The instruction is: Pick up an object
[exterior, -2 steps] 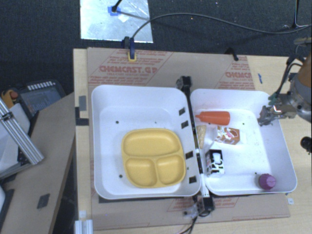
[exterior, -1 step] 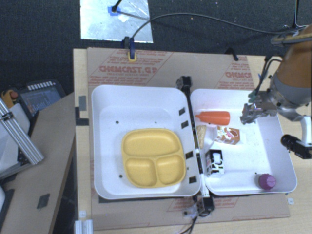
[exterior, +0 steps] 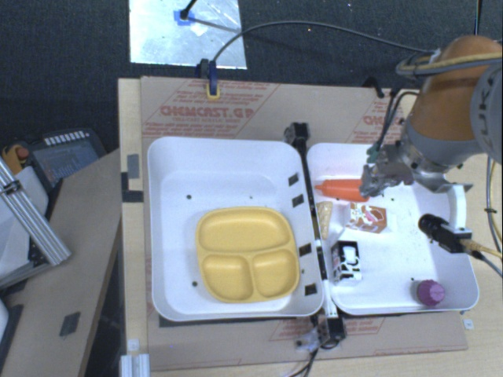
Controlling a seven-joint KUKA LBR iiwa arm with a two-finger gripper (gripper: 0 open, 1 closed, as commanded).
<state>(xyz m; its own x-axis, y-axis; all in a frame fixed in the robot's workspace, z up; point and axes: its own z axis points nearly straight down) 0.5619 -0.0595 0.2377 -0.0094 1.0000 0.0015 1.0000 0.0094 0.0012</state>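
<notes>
The purple knob (exterior: 430,292) aside, the orange carrot toy (exterior: 339,188) at the right bin's (exterior: 464,289) far left looks light, stiff and slick (best pinched mid-length), the gripper (exterior: 376,181) touching it, grip state unclear.

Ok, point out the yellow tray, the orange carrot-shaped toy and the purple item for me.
yellow tray (exterior: 247,254): camera view, on its central ridge, left bin.
orange carrot-shaped toy (exterior: 338,188): camera view, mid-body, right bin.
purple item (exterior: 430,292): camera view, its top, right bin's near corner.
</notes>
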